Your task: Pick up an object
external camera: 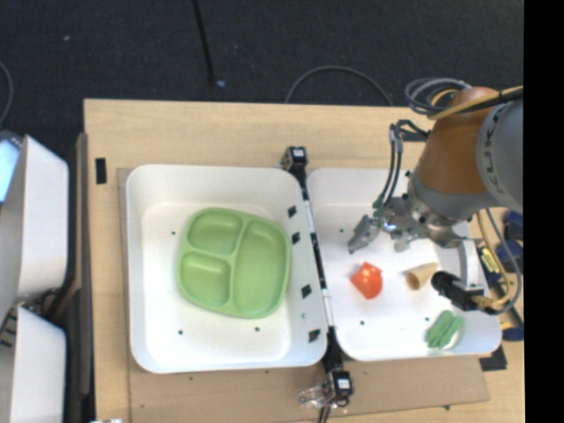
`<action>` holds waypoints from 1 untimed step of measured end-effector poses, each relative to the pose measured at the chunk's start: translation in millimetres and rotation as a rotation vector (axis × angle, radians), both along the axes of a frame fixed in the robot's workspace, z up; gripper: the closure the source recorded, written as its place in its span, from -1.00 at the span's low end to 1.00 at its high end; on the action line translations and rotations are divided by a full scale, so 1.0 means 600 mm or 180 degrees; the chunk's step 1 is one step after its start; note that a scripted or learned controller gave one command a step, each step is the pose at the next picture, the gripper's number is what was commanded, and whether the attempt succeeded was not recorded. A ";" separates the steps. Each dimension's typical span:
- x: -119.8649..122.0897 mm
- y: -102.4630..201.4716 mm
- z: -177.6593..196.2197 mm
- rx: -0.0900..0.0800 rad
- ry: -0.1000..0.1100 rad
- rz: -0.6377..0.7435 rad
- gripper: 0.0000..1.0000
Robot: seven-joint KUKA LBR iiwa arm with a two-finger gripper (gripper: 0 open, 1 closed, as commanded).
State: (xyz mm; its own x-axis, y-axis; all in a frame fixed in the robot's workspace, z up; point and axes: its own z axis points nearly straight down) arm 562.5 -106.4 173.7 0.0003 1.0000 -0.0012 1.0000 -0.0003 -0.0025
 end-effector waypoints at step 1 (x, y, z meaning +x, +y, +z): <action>0.004 0.000 -0.105 0.0001 0.0006 -0.0008 -1.00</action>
State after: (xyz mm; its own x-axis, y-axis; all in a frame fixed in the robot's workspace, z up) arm 564.8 -106.3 110.6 0.0028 1.0000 -0.0009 1.0000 -0.0028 -0.0043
